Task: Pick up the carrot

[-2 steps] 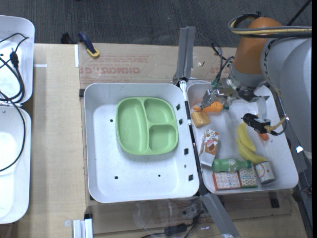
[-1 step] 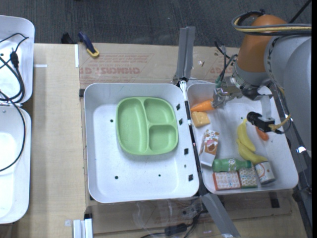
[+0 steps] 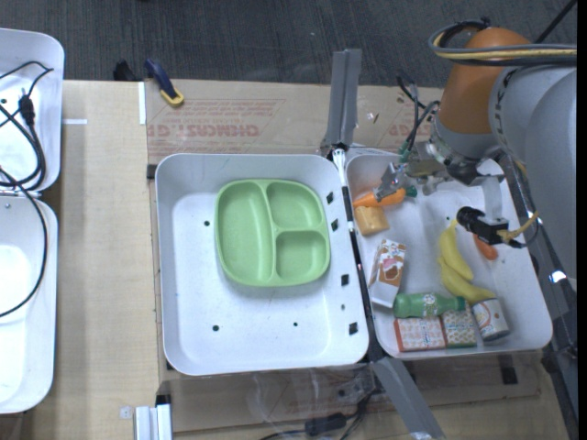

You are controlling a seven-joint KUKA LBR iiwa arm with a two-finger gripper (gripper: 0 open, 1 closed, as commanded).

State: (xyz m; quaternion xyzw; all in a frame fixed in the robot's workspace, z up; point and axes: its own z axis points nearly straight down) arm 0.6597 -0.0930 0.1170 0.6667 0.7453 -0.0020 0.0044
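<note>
**Carrot at the far left corner of the right bin, tight against the tool**

Nearest, along the front wall of the right bin (image 3: 541,324): a flat red-and-white box (image 3: 420,334), a smaller carton (image 3: 459,327) touching it, and a small can (image 3: 493,319) at the right end of the row. Just behind these, a green bottle (image 3: 427,303) lying on its side. Further in, a bunch of yellow bananas (image 3: 455,264) running front to back, with a small juice carton (image 3: 390,269) to the left, apart from the fruit. Just beside the bananas on the right, a small red-orange piece (image 3: 487,247) too small to name.

Beyond the juice carton, a yellow-orange block (image 3: 371,219) near the bin's left wall. Just behind that block and close to it, the carrot (image 3: 376,198), lying flat and pointing left toward the wall between the bins.

Directly at the carrot's right end, the tool (image 3: 398,184), reaching in low from the right under the grey arm and its orange band. Overlapping the carrot's end in this view; whether gripping or merely resting against it, impossible to tell. Wide or narrow, likewise impossible to tell from here.

In the left bin (image 3: 183,319), a light green divided plate (image 3: 272,232), set toward the far half.

Farthest, on the bench (image 3: 101,246) past both bins, a blue-and-yellow clamp (image 3: 163,83).
</note>
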